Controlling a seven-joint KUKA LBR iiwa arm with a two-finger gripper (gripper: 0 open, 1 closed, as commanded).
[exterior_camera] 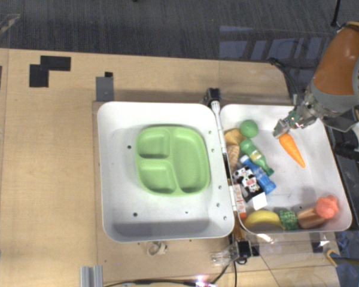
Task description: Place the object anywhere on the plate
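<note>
An orange carrot [293, 150] lies slantwise in the upper part of the right bin [314, 178], thick end up and to the left. My gripper [294, 123] hangs right over that thick end and meets it. The green plate [191, 163], with three compartments, sits in the middle of the left bin [116, 214], and nothing lies on it.
Along the right bin's left side are a green ball [248, 127], a brown roll [233, 138], a green bottle [255, 155] and a blue carton [253, 182]. A banana [262, 220], a brown sausage [309, 219] and a pink-orange lump [327, 206] line its front edge.
</note>
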